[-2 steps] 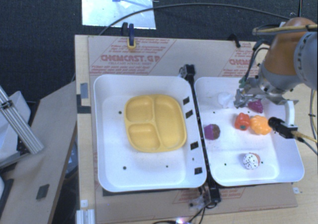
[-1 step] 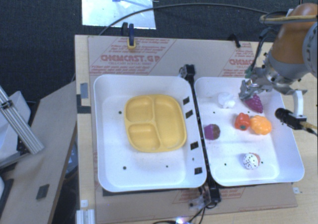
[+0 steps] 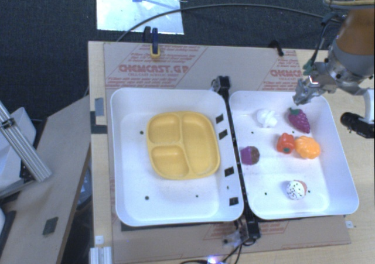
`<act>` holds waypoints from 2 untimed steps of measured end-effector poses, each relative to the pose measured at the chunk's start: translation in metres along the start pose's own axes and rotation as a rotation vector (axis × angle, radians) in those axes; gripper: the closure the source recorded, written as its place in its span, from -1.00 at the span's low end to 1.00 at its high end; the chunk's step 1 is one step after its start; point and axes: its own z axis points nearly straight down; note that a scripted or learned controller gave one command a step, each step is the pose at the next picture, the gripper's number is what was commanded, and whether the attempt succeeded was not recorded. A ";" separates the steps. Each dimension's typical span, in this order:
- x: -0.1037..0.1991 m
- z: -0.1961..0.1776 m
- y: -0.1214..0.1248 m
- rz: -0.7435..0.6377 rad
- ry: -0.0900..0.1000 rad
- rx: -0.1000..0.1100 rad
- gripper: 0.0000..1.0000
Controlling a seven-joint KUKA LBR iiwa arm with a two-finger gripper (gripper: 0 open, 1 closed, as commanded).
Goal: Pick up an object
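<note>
Five small toy foods are spread over the floor of the right bin [image 3: 337,157], none touching the bin's wall. A purple bunch of grapes [image 3: 299,119] is placed toward the far side, tilted, with a small white lump [image 3: 267,118] near it on the left. Below the grapes, an orange-red pepper [image 3: 285,143] and a rounder orange fruit [image 3: 307,147] are set just beside each other, seemingly touching. A dark purple, roundish piece [image 3: 250,155] is found close to the divider between the bins. A white ball with dark speckles [image 3: 296,189] is seen nearest the front edge, apart from the others.
</note>
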 end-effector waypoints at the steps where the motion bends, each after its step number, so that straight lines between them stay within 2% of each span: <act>1: 0.045 -0.001 0.005 -0.004 0.003 0.006 1.00; 2: 0.101 -0.006 0.016 -0.006 0.004 0.006 1.00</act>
